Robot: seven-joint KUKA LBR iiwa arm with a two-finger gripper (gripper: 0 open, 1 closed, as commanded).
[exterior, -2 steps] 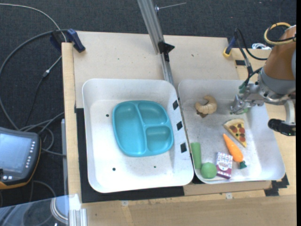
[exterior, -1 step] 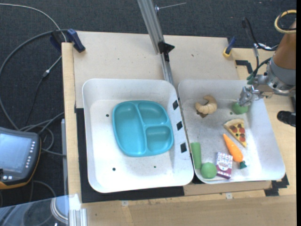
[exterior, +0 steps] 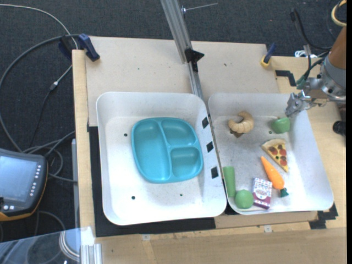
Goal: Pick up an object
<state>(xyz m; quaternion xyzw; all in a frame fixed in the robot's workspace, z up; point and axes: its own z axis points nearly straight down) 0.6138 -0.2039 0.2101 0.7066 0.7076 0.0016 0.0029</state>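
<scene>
Camera view | metal two-finger gripper [exterior: 293, 106] poised at right white bin's [exterior: 324, 175] one o'clock, touching small round green plastic fruit [exterior: 280, 125] | likely lining up a grasp | finger state indiscernible

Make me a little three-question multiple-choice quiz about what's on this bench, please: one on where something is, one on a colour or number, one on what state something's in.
1. Where does the divided plate lie?
A. left bin
B. right bin
C. on the bare bench

2. What colour is that plate?
A. red
B. turquoise
C. yellow

3. How does the toy carrot rest?
A. lifted in the air
B. standing upright
C. lying flat on the bin floor

Answers: 1 A, it sits inside the left bin. 2 B, it is plainly turquoise. 3 C, it lies flat in the right bin below the pizza slice, apart from the gripper.
</scene>
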